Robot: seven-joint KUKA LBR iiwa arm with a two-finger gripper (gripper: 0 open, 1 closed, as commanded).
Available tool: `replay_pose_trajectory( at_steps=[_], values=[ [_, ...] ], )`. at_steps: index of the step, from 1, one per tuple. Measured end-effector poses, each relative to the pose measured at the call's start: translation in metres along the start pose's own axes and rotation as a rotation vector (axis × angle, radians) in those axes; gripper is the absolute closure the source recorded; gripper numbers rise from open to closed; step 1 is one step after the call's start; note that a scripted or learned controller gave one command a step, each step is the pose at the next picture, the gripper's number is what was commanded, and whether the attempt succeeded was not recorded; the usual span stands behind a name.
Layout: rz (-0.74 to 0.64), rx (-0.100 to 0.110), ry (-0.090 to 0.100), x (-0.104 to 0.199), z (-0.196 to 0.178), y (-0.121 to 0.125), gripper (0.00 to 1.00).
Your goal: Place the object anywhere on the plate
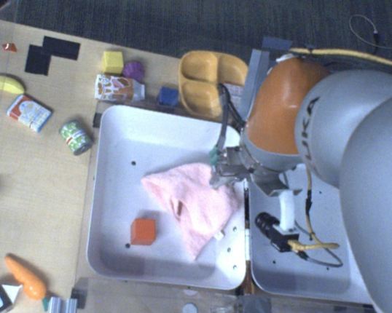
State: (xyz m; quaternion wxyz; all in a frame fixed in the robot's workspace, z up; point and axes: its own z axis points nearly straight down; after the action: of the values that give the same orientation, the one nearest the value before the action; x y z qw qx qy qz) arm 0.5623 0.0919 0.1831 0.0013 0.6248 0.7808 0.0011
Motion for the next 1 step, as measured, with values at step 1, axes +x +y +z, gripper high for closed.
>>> replay_pose_trajectory(
  at_steps=[1],
  values=[
    [0.070, 0.005, 0.000, 0.0979, 0.0567, -0.0061, 1.00]
  ],
)
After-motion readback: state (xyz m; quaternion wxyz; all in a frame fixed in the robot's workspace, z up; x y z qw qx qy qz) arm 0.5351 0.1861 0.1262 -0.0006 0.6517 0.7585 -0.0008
